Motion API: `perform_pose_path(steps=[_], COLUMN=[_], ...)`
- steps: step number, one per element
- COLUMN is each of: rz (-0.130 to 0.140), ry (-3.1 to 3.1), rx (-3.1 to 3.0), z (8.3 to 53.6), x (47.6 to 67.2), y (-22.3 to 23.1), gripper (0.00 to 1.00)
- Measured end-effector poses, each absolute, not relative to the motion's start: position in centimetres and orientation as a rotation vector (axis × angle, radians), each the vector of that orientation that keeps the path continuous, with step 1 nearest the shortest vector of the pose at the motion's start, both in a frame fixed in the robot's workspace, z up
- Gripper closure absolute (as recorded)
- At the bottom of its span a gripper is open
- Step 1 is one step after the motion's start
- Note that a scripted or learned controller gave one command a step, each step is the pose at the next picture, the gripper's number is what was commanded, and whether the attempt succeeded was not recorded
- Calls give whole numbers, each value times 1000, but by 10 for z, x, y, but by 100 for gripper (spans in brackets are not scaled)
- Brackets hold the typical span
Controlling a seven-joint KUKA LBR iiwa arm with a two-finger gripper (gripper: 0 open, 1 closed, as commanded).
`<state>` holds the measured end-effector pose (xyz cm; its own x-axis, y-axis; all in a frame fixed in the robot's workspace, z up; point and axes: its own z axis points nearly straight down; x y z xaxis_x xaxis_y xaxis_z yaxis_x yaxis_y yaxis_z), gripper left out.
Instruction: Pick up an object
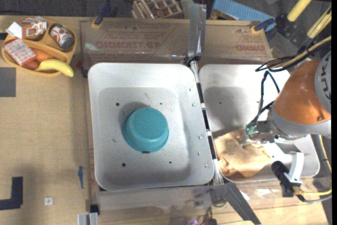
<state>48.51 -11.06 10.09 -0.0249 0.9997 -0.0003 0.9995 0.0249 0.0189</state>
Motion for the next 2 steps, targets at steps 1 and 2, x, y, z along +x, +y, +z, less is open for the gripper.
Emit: perform_pose_path(steps=[1,2], rz=[1,1], ry=[2437,2512], rx=[1978,1887], z=[152,148], x=[520,481], y=[-114,-148], gripper=[100,100])
